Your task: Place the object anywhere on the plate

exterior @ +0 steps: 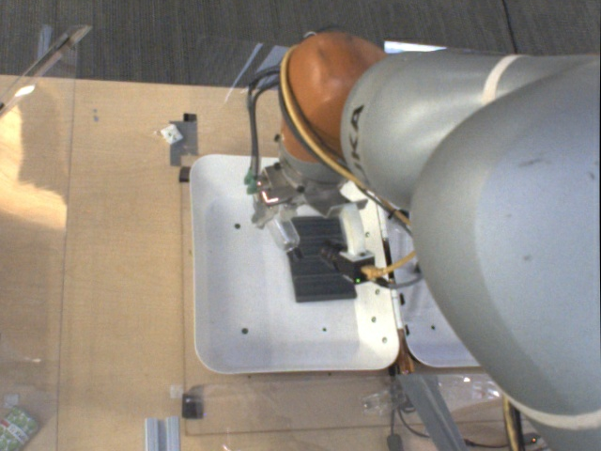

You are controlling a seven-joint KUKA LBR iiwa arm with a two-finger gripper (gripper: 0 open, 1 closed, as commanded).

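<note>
The dark ribbed object (319,263) lay under the gripper (310,238); its grip unclear, a lift might miss.

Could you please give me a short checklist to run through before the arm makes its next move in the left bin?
1. Gripper is above the left bin: ok.
2. Dark ridged item lies flat on the bin floor: ok.
3. That item is the plate or the object: cannot tell.
4. Something held by the gripper: cannot tell.
5. Cable hangs free of the bin rim: ok.
6. Right bin contents, behind the arm: cannot tell.
</note>
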